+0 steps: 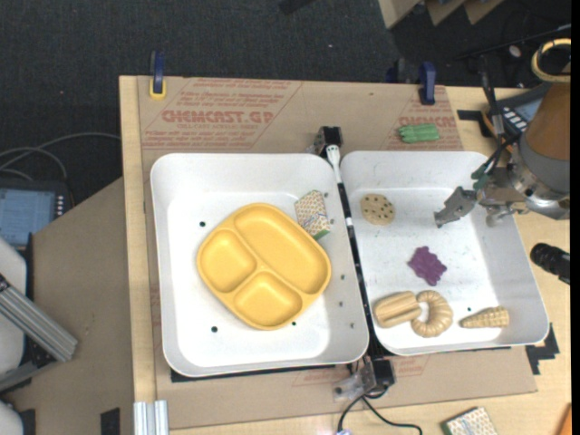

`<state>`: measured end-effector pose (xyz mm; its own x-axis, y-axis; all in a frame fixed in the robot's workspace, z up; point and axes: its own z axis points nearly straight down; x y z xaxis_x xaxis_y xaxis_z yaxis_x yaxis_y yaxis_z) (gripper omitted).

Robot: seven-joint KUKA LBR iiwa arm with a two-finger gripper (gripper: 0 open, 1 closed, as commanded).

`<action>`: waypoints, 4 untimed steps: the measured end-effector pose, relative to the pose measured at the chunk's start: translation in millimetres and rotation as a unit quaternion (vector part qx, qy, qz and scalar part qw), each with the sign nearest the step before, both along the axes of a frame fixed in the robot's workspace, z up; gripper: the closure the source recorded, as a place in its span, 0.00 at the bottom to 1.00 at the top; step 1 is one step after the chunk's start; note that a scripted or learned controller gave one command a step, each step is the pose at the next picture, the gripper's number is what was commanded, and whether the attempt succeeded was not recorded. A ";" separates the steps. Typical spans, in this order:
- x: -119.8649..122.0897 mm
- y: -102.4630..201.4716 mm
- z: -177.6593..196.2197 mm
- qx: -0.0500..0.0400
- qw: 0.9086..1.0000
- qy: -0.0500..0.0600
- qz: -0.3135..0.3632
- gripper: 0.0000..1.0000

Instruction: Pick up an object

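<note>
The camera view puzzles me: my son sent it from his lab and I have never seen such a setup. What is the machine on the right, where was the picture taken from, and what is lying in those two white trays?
The picture comes from a fixed camera above the bench, looking down at a slant. The machine is a robot arm reaching in from the right; at its end is a gripper, a two-finger claw, hanging over the right bin with nothing between its fingers. The left bin holds a yellow divided plate and a small patterned block at the plate's upper right. The right bin holds toy food: a cookie, a purple piece, a bread roll, a ring-shaped pastry and a cone. A green item lies on the board behind.
</note>
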<state>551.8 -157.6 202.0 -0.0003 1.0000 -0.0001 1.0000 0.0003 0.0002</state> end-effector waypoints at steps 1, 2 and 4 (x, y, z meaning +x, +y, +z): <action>-2.1 -24.0 -122.1 0.001 1.000 0.001 -0.002 0.00; -12.2 63.7 -115.8 0.002 1.000 -0.001 0.003 0.00; -9.8 -64.0 -116.9 0.006 1.000 0.003 0.001 0.00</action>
<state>542.1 -221.6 85.1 -0.0029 0.9999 0.0121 1.0000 0.0030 -0.0058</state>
